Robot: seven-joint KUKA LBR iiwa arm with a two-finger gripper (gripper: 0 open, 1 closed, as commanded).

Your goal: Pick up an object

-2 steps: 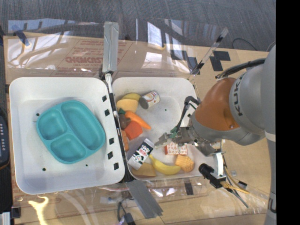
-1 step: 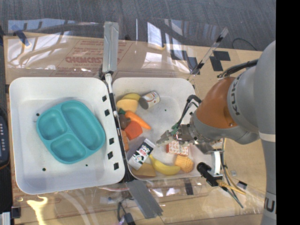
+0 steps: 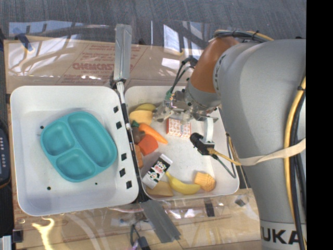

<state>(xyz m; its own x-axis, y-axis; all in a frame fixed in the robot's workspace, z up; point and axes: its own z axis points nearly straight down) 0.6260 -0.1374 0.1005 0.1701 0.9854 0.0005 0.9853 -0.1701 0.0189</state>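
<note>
readable text: "kuka" in white on the arm (image 3: pixel 260 98) base, bottom right of the camera view. red print on the brown sheet (image 3: pixel 62 61) behind the bins reads roughly "chemcast"; the finer lines around it are too small to read. the milk carton (image 3: pixel 157 171) has a black-and-white print, no wording legible. the red-and-white box (image 3: pixel 178 127) has a red pattern on a white face, no text i can make out.

gripper (image 3: pixel 181 112) is down in the far half of the right bin (image 3: pixel 231 184), below the orange band (image 3: pixel 208 66). whether it's spread or closed: can't tell, the wrist body covers it. can't tell if it holds anything.

nearest pick candidate is the red-and-white box: just in front of the gripper, right at its tip. touching or a hair apart, can't tell.

rest of the right bin:
- yellow fruit (image 3: pixel 143 111) at the far left corner, left of the gripper
- carrot (image 3: pixel 154 133) just left of the box, tilted
- red-orange piece (image 3: pixel 148 146) against the carrot's near side
- milk carton toward the front left, tilted, well apart from the gripper
- banana (image 3: pixel 182 185) along the front wall, one end by the carton
- corn cob (image 3: pixel 205 180) at the banana's right end

left bin (image 3: pixel 21 191): teal divided plate (image 3: pixel 78 146), three compartments, lying flat.
</note>
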